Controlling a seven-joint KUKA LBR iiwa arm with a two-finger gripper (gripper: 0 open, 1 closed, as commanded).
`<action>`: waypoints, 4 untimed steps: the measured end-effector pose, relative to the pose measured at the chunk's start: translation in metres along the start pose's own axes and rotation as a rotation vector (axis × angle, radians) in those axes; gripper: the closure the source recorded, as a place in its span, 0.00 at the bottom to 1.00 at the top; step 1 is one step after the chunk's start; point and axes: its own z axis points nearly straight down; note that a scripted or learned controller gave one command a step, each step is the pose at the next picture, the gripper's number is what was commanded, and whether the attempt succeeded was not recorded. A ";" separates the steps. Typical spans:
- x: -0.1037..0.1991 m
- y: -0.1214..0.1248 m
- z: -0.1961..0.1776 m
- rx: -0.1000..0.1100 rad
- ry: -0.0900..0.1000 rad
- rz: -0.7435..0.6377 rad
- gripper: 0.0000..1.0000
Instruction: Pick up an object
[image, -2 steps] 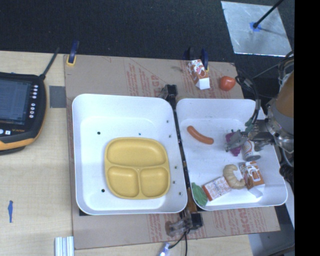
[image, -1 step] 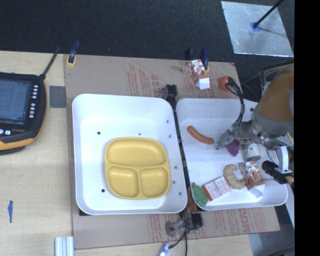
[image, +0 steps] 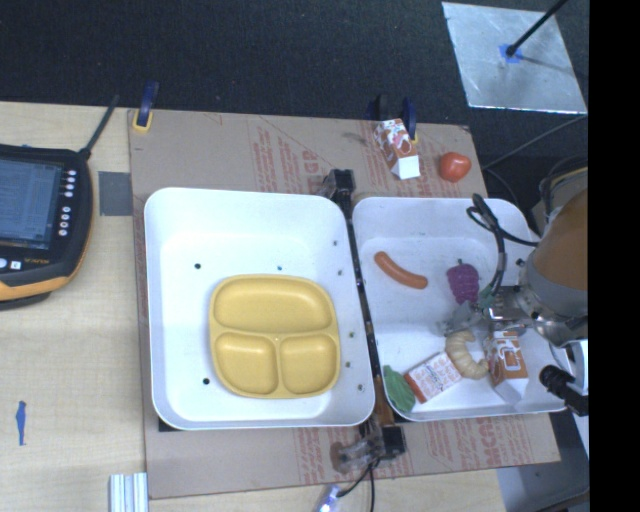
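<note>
Though lettered, the red-and-white packet (image: 434, 378) is unreadable.

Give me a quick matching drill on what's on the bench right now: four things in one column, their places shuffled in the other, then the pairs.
Things:
1. yellow divided plate
2. sausage
3. red tomato
4. purple grapes

Places:
A. on the cardboard beyond the right bin
B. in the left bin
C. in the right bin, near its left wall
D. in the right bin, close to the gripper

Pairs: 1-B, 2-C, 3-A, 4-D
</note>
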 end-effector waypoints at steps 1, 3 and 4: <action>0.049 0.050 0.003 0.006 -0.014 0.010 0.00; 0.000 0.002 -0.008 0.007 -0.009 0.006 1.00; -0.020 0.065 0.002 0.007 -0.006 0.012 1.00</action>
